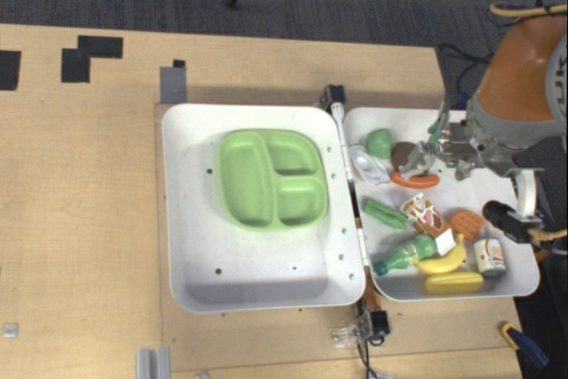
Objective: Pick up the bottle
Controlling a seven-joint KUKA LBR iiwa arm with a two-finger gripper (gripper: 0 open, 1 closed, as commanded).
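Observation:
The bottle (404, 256) is green and lies on its side in the front part of the right bin (524, 284), its cap pointing toward the bin's left wall. A yellow banana (445, 262) touches its right end. My gripper (441, 153) hangs over the back of the same bin, above a brown piece (404, 154) and an orange carrot-like piece (415, 180). It is well behind the bottle, with other toys lying between them. Nothing shows as held.
The right bin also holds a green ball (379, 142), a green pickle (384, 213), a snack packet (423, 212), a small can (490, 256) and a yellow block (454, 282). A green divided plate (271, 177) lies in the left bin (191, 280).

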